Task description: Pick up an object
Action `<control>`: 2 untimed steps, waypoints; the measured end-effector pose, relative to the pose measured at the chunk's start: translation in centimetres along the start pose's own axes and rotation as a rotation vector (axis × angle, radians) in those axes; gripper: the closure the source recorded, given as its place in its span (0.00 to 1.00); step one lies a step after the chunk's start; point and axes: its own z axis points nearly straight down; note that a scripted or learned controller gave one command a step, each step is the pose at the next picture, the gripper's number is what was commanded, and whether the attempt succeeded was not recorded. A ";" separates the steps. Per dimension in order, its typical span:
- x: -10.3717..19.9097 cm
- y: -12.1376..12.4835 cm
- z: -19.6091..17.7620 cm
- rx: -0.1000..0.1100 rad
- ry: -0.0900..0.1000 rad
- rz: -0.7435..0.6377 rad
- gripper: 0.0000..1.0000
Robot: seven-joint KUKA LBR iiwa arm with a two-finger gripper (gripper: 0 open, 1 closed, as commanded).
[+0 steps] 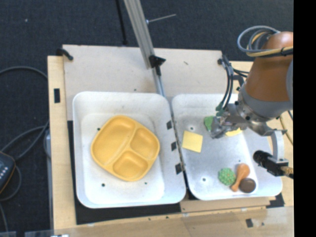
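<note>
The arm (266, 78) is in from three o'clock and low over the right bin (207, 181), with the claw (220, 127) parked at the bin's upper middle. Whether that claw is open or closed, I cannot tell; the wrist covers it from up here.

Peeking out at the claw's nine o'clock side is a green piece (209, 122), and a sliver of something yellow (235, 132) shows at its four o'clock. Either could be the target, and both are mostly hidden.

Just off at eight o'clock from the claw lies a flat yellow square (192, 141), looking thin and light. That would be a tricky pinch, lying flush on the floor; an edge is the only hold.

Down at the bin's five o'clock corner, three things are huddled: a bumpy green ball (226, 176), an orange drumstick (240, 175) and a brown lump (247, 185), touching or nearly so. They look like small, stiff toy food, light, likely smooth and a bit slippery. I would take the drumstick across its narrow shaft.

The left bin (81, 107) holds a yellow divided plate (125, 147).
</note>
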 end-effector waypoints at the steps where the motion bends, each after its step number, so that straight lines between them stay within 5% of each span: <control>1: 4.8 -1.0 0.2 0.001 0.001 0.000 1.00; 2: 9.7 -1.1 -0.1 0.000 0.001 -0.001 1.00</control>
